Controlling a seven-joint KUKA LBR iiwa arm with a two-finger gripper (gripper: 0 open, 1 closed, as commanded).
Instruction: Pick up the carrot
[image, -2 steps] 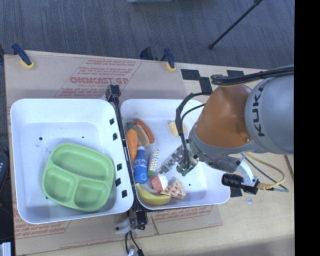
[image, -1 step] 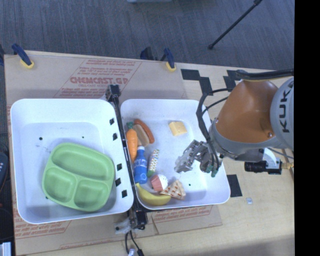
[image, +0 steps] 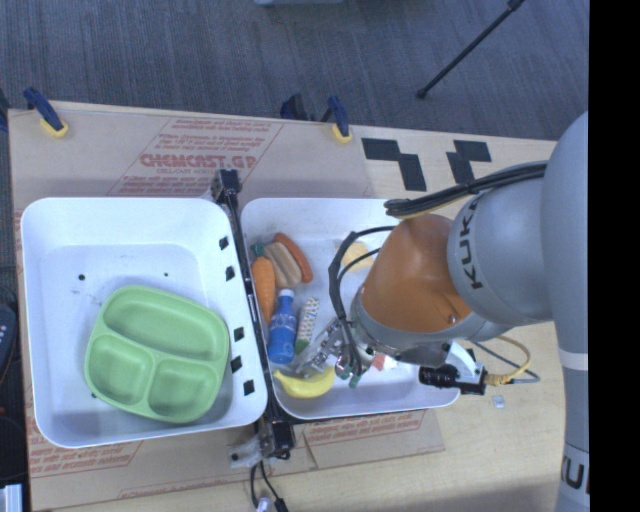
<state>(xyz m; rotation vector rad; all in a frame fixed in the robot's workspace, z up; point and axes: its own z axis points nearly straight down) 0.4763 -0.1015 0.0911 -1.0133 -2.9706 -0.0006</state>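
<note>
Two white bins sit side by side: the right bin (image: 300, 215) holds the carrot (image: 264, 285) along its left wall, beside a hot dog (image: 289, 260) and blue bottle (image: 283, 326); the pincer (image: 338, 358) hovers above a banana (image: 305, 382), its state unclear

Two shallow white bins side by side: left bin (image: 40, 300), right bin (image: 330, 215).

In the left bin, one green tray (image: 155, 350), with three compartments.

In the right bin, one carrot (image: 264, 285), one hot dog (image: 288, 260), one small blue bottle (image: 283, 328), one banana (image: 305, 383). Also one yellow item (image: 355, 256), mostly hidden behind the arm, kind not clear. One pale ridged item (image: 308, 318) next to the bottle, not clear either.

One arm (image: 480, 270), one gripper (image: 335, 355).

Three clamps on the far edge of the board: one yellow-and-blue (image: 45, 112), one dark blue (image: 292, 105), one more yellow-and-blue (image: 338, 118).
</note>
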